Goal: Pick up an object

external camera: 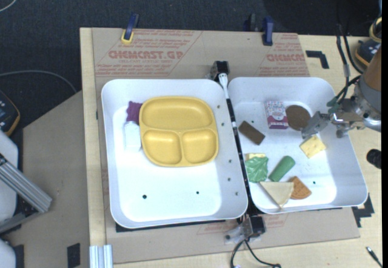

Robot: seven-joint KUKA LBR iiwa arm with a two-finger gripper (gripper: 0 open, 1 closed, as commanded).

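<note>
Left white plastic bin [121, 157] holds a yellow three-compartment plastic tray [179, 130]. Right white bin [339, 170] has the small stuff: brown round disc [297, 116], yellow cheese-like wedge [313, 146], green cylinder [282, 168]. Gripper [317, 121] sits between disc and wedge; jaw state: cannot tell.

Divided plate [179, 130] in left bin [121, 157]; food pieces [270, 170] in right bin [345, 164], gripper [320, 120] above

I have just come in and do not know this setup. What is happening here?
A robot arm reaches in from the right, and its gripper hovers over the right bin, near a yellow cheese piece and a brown round piece. Nothing is visibly held. The left bin holds a yellow divided plate.
</note>
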